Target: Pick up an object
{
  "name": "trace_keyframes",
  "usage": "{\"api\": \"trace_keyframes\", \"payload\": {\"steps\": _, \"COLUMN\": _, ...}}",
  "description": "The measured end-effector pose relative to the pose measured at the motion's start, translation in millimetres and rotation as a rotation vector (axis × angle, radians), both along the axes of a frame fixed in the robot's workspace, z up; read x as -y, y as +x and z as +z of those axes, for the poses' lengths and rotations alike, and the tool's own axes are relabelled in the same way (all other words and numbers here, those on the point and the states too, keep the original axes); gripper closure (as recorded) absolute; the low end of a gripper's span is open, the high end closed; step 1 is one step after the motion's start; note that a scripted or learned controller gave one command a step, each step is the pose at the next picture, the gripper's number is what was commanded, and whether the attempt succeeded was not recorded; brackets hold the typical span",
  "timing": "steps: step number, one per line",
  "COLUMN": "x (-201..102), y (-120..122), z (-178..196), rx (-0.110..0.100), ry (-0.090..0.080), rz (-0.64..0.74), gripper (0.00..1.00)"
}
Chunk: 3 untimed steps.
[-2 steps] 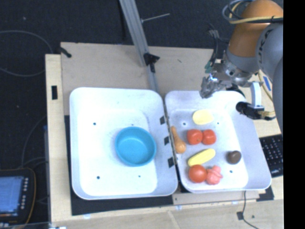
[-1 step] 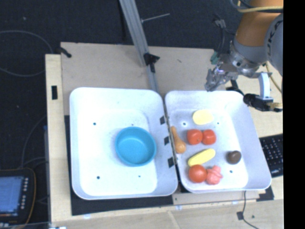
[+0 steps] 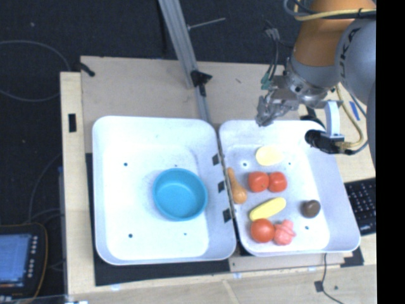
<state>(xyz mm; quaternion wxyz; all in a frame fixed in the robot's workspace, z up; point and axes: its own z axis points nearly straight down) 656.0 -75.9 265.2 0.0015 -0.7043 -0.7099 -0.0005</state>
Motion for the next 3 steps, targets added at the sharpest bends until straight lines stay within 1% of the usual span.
{"api": "trace_keyframes", "payload": {"steps": 1, "x": -54, "y": -23, "z": 6, "rx": 0.000, "ry": 0.000, "rz": 0.001, "gripper": 1.00}}
{"api": "trace_keyframes", "payload": {"steps": 2, "x": -104, "y": -49, "z": -9, "rx": -0.003, "ry": -0.002, "rz": 0.000, "gripper": 1.00}}
{"api": "trace_keyframes", "payload": {"steps": 3, "x": -146, "y": -69, "z": -4, "rx": -0.004, "ry": 0.000, "rz": 0.002, "gripper": 1.00}}
